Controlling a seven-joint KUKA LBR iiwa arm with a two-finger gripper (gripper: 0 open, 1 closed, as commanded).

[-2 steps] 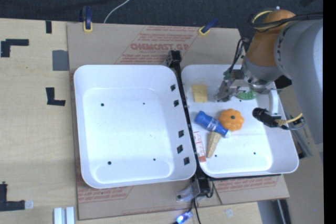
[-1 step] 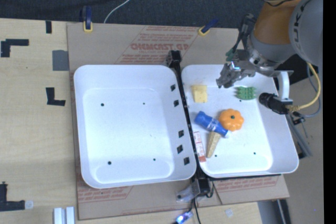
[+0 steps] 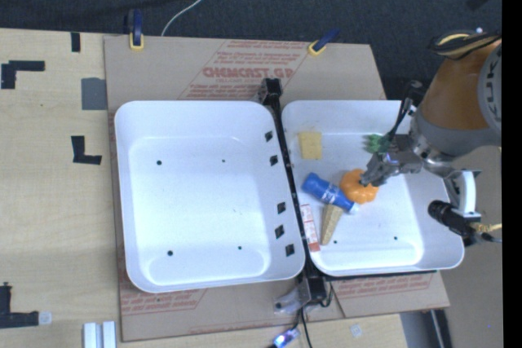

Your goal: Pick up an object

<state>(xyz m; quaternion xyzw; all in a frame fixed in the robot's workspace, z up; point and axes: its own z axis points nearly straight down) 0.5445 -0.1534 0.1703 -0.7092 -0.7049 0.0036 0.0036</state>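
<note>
The arm (image 3: pixel 469 106) is reaching in from the right, its rounded grey body showing a broad orange band, and it is leaning over the right bin (image 3: pixel 408 253). The gripper (image 3: pixel 377 174) is hanging at the end of a dark, thin linkage, directly over an orange object (image 3: pixel 360 188) in the middle of that bin. The fingertips are appearing to touch the top of this object, but the picture is too coarse to tell whether the claw is spread or pressed together, or whether it is pinching anything.

The orange object is looking rounded and smooth, like a small plastic fruit. Just beside it, on its left, a blue cylinder (image 3: pixel 327 193) is lying on its side at a slant, glossy, with a paler band near one end. A tan cone (image 3: pixel 330 222) with a ribbed look is lying below the cylinder, its narrow end pointing toward the near rim. A flat, pale yellow square (image 3: pixel 311 145) is sitting apart, nearer the far left corner. A small green piece (image 3: pixel 375 143) is lying by the gripper's linkage.

The left bin (image 3: pixel 196 191) is a shallow white tray with rounded corners and smooth walls. Both bins are resting on a brown cardboard sheet (image 3: pixel 236 69) printed in red.
</note>
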